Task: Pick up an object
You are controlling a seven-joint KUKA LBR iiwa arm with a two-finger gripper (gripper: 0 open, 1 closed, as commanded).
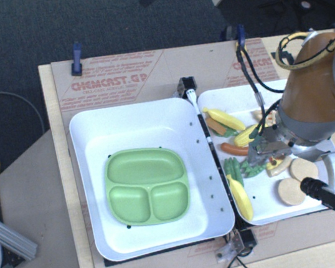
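The gripper [263, 149], its opening and grasp impossible to tell, hangs low over the right bin [256, 213], apparently targeting the green toy [239, 169] at its seven o'clock.

A pale green plastic tray with three compartments [147, 185] lies in the middle of the left shallow white bin [92, 174]. In the right white bin [255, 212], beside that tray's bin, the grey arm's gripper [264, 149] hangs low over a cluster of toy foods: a yellow banana [225, 118] at the far end, an orange carrot [234, 148], a green leafy piece [233, 169], another yellow banana [240, 195] along the dividing wall, and a round tan biscuit [289, 192].
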